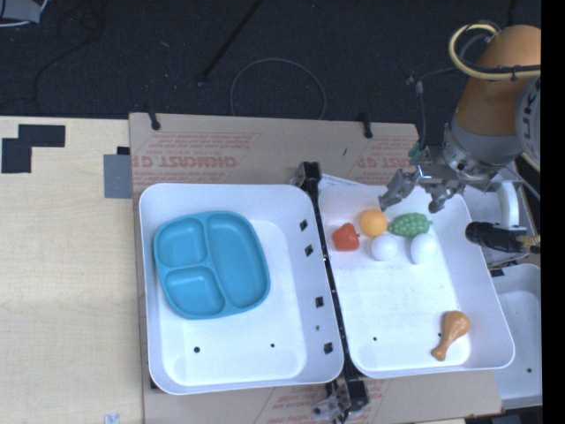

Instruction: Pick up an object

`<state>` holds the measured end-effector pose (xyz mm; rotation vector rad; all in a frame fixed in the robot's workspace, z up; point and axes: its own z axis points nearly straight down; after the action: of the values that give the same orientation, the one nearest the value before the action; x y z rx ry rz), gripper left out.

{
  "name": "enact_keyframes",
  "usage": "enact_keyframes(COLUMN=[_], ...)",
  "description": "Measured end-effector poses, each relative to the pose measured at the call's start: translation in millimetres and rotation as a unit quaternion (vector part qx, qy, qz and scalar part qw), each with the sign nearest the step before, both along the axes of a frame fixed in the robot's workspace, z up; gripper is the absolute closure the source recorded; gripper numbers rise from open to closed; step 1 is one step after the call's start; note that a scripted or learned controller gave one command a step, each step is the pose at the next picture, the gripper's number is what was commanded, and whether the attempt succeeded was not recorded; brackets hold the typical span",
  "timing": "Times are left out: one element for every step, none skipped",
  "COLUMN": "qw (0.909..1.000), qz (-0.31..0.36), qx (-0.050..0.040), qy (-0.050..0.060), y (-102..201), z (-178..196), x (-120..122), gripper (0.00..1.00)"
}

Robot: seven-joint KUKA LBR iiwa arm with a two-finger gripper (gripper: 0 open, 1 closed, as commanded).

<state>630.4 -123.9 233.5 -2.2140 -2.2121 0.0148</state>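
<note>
My gripper [415, 193] hangs over the back of the right bin [477, 360], its two fingers spread open with nothing between them. Just below it lies a green bumpy vegetable [409, 225]. To the left of that sit an orange ball [372, 223] and a red piece [345, 237]. Two white eggs, one [384, 248] and the other [423, 249], rest in front of the green piece. A tan chicken drumstick [451, 333] lies near the bin's front right corner.
The left bin [177, 360] holds a blue divided plate [212, 264]. A black hinge strip [322, 272] runs between the two bins. Cardboard lies under both bins, with a wooden bench top to the left.
</note>
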Motion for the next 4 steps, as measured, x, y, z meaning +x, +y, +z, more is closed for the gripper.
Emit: enact_keyframes(qw=[1.0,1.0,1.0,1.0], qz=[0.001,0.001,0.002,-0.001], qx=[-0.001,-0.0001,-0.0001,-0.0049], qy=[-0.007,-0.003,-0.004,-0.007], y=[-0.1,4.2,9.1,5.4], z=[8.3,-51.7,-96.5,-146.4], x=[2.4,-7.0,-3.5,-3.8], gripper=[0.0,0.0,0.0,0.0])
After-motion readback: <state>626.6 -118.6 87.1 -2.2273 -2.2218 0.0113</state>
